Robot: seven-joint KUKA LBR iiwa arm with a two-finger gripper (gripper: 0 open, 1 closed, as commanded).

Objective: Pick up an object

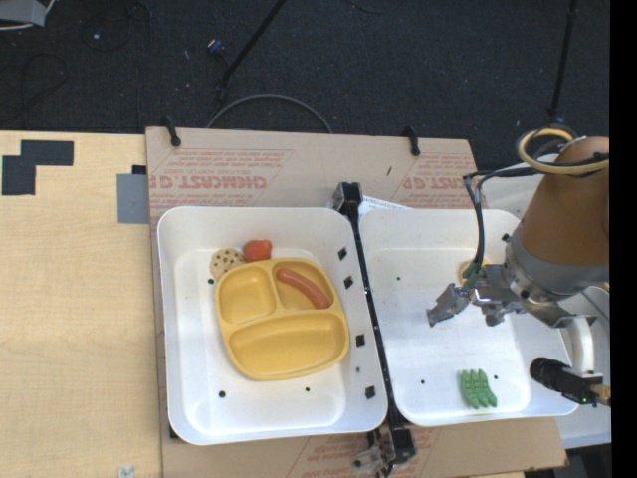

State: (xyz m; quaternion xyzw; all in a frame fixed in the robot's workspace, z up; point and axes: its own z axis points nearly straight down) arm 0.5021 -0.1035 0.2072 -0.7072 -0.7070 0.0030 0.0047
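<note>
Overall: two white bins side by side on the counter (80,307), one arm entering from the right edge of the frame.
Left bin (189,366): holds four things, grouped toward its centre and upper left.
Yellow tray (284,342): one, with three compartments, lying flat in the middle of the left bin.
Sausage (305,287): one, lying aslant in the tray's upper-right compartment.
Red piece (258,250): one small round-ish item, just above the tray's upper edge.
Cookie (225,260): one, speckled, just left of the red piece and touching the tray's upper-left corner.
Right bin (418,267): holds one loose thing.
Green object (478,388): one, ridged, lying in the lower right of the right bin, apart from the arm.
Arm (562,217): one, with an orange band, at the frame's right.
Gripper (453,305): one, over the middle of the right bin, above and left of the green object.
Fingers: cannot tell whether apart or together; nothing visible between them.
</note>
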